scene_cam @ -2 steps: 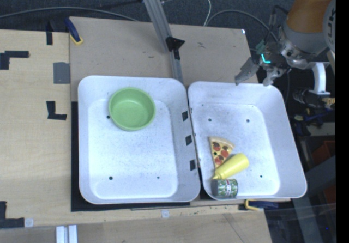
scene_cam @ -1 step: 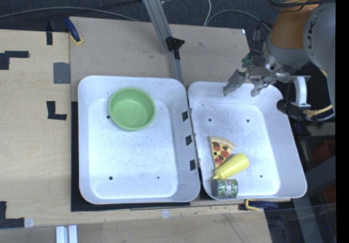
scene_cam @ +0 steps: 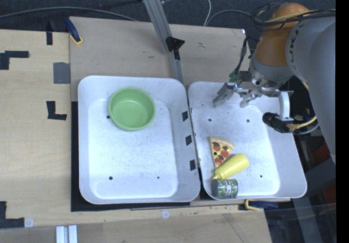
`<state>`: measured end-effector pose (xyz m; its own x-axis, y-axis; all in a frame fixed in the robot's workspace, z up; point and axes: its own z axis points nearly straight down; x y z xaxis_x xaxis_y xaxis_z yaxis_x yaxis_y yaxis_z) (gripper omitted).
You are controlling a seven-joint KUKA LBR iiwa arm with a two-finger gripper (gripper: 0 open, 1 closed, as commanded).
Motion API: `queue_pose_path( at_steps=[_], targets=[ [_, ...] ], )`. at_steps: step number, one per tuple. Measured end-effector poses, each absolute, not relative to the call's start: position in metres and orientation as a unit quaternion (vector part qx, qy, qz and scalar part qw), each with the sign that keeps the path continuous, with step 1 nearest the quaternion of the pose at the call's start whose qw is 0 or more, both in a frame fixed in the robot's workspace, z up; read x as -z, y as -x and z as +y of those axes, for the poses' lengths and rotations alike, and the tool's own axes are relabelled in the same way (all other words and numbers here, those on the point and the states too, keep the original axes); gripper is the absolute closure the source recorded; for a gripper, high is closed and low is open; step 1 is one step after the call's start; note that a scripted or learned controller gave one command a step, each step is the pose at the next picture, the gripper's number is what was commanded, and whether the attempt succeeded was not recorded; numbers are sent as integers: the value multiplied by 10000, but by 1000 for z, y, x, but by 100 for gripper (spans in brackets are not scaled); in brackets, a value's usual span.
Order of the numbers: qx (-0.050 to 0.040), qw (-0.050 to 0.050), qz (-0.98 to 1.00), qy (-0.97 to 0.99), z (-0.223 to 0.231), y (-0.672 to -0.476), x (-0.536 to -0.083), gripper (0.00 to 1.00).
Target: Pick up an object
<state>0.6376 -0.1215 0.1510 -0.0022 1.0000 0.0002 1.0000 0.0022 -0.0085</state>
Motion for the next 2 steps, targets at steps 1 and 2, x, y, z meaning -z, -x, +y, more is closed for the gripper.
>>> queue_pose_path(
  at_steps=[1, 2],
  targets=[
    [-26, 23, -7081, 7061, -120, -646, -97, 0],
    [-11, 6, -7085, 7057, -119, -647, -111, 100]
  ],
)
